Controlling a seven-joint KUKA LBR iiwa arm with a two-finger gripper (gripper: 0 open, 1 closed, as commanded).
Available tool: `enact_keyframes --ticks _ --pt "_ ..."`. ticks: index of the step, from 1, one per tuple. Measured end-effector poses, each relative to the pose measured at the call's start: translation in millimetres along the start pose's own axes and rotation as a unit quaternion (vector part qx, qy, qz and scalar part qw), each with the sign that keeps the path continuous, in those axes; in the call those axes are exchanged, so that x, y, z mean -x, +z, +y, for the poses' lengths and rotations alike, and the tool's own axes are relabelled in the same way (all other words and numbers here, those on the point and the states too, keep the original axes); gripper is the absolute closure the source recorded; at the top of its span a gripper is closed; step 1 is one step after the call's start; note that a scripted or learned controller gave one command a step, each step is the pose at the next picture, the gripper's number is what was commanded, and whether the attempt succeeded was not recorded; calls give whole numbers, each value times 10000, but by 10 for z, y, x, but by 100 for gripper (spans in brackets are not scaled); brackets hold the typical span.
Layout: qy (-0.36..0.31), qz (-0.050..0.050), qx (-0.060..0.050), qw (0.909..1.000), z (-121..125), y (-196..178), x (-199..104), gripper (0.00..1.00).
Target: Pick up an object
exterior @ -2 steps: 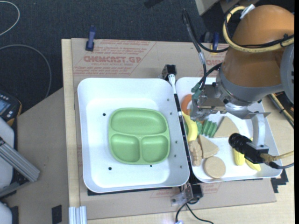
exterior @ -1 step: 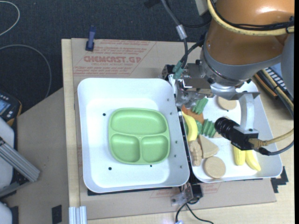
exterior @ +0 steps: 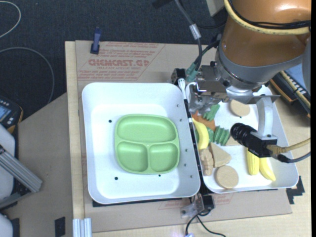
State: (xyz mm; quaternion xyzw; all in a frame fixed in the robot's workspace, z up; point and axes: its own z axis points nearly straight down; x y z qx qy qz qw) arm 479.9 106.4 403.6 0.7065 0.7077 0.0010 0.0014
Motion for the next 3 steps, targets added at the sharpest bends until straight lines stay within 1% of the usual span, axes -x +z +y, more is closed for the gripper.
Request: enact_keyframes --ticks 1,2,3 --pt "-46 26 16 10000 -7 -487 -909 100" --pt "32 -9 -52 10000 -12 248 -322 100" --pt "17 -8 -49 10000 577 1362 -421 100"
